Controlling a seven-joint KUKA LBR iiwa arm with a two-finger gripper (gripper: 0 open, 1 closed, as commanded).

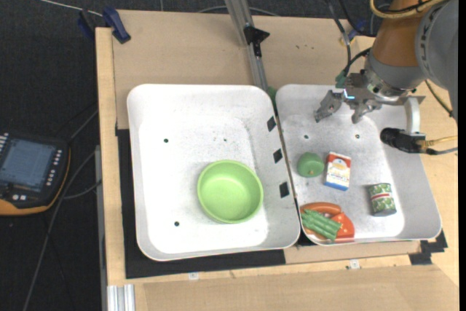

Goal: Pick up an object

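My gripper (344, 109) hangs over the far part of the right bin (306, 102), fingers spread apart with nothing between them. Below it in that bin lie a green ball-like object (311, 165), a small white and orange carton (337, 171), a green can (381, 199) and a red and green vegetable toy (326, 221) at the near edge. The gripper is well clear of all of them. A green bowl (229, 191) sits in the left bin (167, 120).
A metal pole (237, 0) slants down to the gap between the bins. Black clips (277, 154) mark the divide. A black cable end (400, 138) hangs at the right bin's right side. A pendant (29, 171) lies off the bench at left.
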